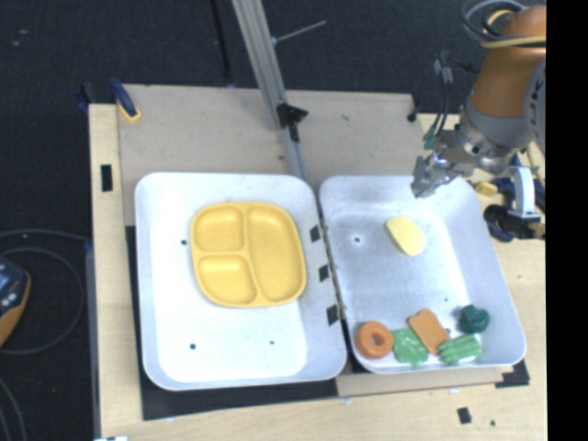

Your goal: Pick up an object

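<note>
In the camera view the claw hangs at the right bin's far rim; whether it is open I cannot tell. The pale yellow piece lies nearest, just below and slightly left of the claw, its long axis slanting down-right.

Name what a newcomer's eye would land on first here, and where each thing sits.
First, the yellow divided plate in the middle of the left bin. Next, the grey and orange arm with its gripper over the right bin's far edge, near a pale yellow piece. Small toys cluster along that bin's near edge.
</note>
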Robot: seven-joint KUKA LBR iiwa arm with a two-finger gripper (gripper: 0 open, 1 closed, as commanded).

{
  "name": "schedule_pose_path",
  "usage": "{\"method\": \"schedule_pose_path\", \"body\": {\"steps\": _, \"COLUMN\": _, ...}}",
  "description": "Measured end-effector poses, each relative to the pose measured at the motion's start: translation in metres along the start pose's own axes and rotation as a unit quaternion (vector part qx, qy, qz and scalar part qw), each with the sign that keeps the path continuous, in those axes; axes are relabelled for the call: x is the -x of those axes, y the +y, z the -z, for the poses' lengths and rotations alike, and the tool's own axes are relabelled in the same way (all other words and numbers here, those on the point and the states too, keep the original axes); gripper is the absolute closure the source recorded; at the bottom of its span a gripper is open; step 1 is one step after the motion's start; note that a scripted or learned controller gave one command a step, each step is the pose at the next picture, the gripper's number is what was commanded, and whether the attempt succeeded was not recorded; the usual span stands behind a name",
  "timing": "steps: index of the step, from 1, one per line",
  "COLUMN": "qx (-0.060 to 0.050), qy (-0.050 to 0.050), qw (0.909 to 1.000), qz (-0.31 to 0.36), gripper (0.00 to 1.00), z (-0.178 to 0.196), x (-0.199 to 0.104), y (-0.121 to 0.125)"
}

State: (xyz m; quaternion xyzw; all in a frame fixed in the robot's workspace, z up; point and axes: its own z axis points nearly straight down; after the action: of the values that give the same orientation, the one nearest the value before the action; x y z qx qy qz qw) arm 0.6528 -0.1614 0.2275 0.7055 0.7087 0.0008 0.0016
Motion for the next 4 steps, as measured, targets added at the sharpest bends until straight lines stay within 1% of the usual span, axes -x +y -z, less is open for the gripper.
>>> {"method": "schedule_pose_path", "body": {"steps": 1, "qx": -0.001, "qy": 0.001, "qw": 1.0000, "qz": 0.001, "gripper": 1.00, "z": 0.013, "x": -0.054, "y": -0.012}}
{"method": "schedule_pose_path", "body": {"steps": 2, "qx": -0.001, "qy": 0.001, "qw": 1.0000, "qz": 0.001, "gripper": 1.00, "z": 0.023, "x": -0.102, "y": -0.021}}
{"method": "schedule_pose_path", "body": {"steps": 3, "qx": -0.002, "qy": 0.002, "qw": 1.0000, "qz": 0.001, "gripper": 1.00, "z": 0.028, "x": -0.153, "y": -0.045}}
{"method": "schedule_pose_path", "body": {"steps": 4, "qx": -0.002, "qy": 0.001, "qw": 1.0000, "qz": 0.001, "gripper": 1.00, "z": 0.013, "x": -0.202, "y": -0.058}}
